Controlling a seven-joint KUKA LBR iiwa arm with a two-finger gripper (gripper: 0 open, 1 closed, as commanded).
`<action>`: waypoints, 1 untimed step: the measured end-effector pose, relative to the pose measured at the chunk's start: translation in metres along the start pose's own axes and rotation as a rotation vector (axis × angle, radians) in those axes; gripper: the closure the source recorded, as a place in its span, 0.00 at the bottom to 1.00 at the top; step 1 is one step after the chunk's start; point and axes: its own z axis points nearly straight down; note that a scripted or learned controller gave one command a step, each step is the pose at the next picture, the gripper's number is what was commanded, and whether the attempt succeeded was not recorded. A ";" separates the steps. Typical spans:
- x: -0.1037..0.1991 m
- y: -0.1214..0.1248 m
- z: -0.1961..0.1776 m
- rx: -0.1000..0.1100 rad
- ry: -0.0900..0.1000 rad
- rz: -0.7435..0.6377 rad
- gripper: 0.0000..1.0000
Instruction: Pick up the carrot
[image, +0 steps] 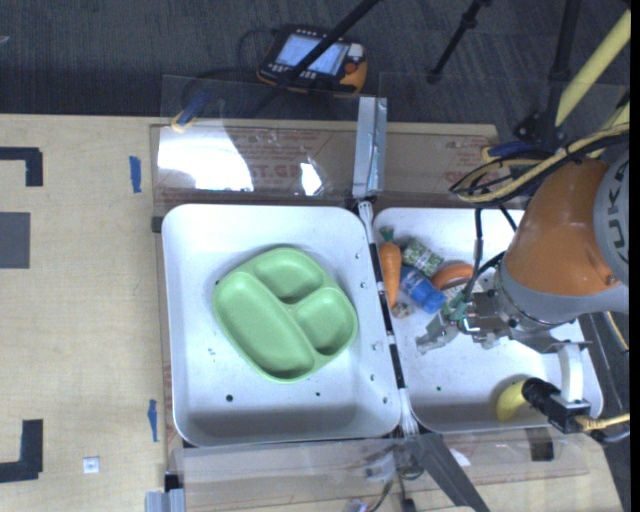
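The carrot lies lengthwise against the left wall of the right bin, orange with its narrow end toward the front. My gripper hangs over the middle of that bin, to the right of the carrot and a little nearer the front, not touching it. It is open with nothing between its fingers. A blue item lies between the gripper and the carrot.
Behind the gripper sit a green-labelled item and an orange-red rounded thing. A yellow rounded thing rests near the right bin's front. The left bin holds a green divided plate.
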 end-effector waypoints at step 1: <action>0.069 0.002 0.000 -0.001 -0.001 -0.050 0.00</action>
